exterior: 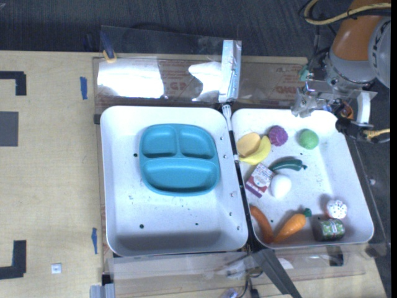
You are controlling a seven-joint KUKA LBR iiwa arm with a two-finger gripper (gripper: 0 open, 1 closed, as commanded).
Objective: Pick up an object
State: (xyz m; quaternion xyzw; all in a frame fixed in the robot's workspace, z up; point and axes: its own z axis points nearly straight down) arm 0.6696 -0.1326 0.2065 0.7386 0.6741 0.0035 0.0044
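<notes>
Camera view: one slanted look down on the counter (49,166), pale wood, with two shallow white bins side by side.
Left bin (118,222): filled the middle of the frame; a blue divided tray (180,159) lay in its upper half, upright, with two small compartments at the top and one wide one below.
Right bin (353,185): sat to the right of centre, touching the left bin along their shared edge, and carried all the small objects.
Upper row of the right bin: a yellow toy (253,146) near the left wall, a purple ball (277,135) just beside it, and a green ball (308,138) further right, apart from the others.
Middle of the right bin: a dark green curved vegetable (286,164), with a small red and white packet (260,179) below it and a white egg (281,186) touching the packet.
Lower row of the right bin: an orange-red sausage shape (261,223) by the left wall, a carrot (291,226) tilted beside it, a small dark can (328,230) to the right, and a white spotted ball (337,209) just above the can.
Arm: grey with an orange band (360,33), in the upper right corner of the frame.
End effector (308,104): stood over the upper rim of the right bin, above the green ball and apart from every object; nothing showed between its fingers, and how far they were parted could not be told.
</notes>
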